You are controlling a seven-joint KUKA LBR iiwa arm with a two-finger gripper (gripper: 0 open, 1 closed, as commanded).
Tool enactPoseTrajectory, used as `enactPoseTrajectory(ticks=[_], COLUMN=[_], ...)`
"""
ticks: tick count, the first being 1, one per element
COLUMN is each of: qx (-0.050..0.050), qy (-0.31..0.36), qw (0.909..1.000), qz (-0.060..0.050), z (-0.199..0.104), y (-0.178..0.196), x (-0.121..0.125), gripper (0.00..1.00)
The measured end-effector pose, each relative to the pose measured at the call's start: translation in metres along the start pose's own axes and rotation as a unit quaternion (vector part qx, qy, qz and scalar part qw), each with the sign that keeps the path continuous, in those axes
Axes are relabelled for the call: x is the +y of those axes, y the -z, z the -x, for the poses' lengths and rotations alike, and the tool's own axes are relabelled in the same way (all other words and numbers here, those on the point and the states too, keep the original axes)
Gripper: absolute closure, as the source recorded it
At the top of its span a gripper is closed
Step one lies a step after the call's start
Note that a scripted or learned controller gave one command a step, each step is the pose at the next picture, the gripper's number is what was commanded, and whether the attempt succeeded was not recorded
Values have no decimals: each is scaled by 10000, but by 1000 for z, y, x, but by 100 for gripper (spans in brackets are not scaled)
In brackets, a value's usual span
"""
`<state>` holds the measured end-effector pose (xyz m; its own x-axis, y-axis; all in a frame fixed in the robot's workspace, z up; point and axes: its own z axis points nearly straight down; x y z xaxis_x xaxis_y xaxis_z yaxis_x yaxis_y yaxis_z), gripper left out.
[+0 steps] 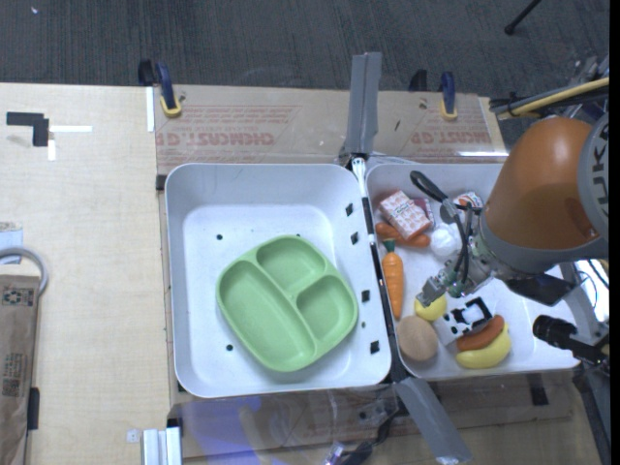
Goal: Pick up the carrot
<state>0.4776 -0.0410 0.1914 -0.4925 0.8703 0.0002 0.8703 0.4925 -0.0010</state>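
Carrot (pixel 393 277) lies in the right bin (pixel 484 368), close against its left wall, with the green leafy end toward the far side and the orange tip toward the near side. Just beyond its green end sits a red and white packet (pixel 404 214) with another orange piece (pixel 403 236) poking out from under it. On the near side of the carrot rests a tan, egg-shaped thing (pixel 418 338), and to the right of that a yellow banana (pixel 485 353) with a red sausage (pixel 482 334) lying along its top.

The arm (pixel 542 197) reaches in from the right, its big orange band covering much of the right bin. The claw (pixel 444 284) hangs low over the bin, just to the right of the carrot and apart from it, right above a small yellow thing (pixel 430 307). Whether it is open or closed cannot be told from this angle, and nothing can be seen gripped in it.

The left bin (pixel 184 260) carries a green divided plate (pixel 287 301) set at a slant. Both bins stand side by side on a pale wooden table (pixel 82 221), with a brown paper bag (pixel 17 356) at its left edge.
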Motion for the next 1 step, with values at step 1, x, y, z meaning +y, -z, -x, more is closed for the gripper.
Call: enactPoseTrajectory(ticks=[1], qx=[-4], qy=[-10], qw=[10000], qz=[0], z=[1], y=[9], x=[1], gripper=[100])
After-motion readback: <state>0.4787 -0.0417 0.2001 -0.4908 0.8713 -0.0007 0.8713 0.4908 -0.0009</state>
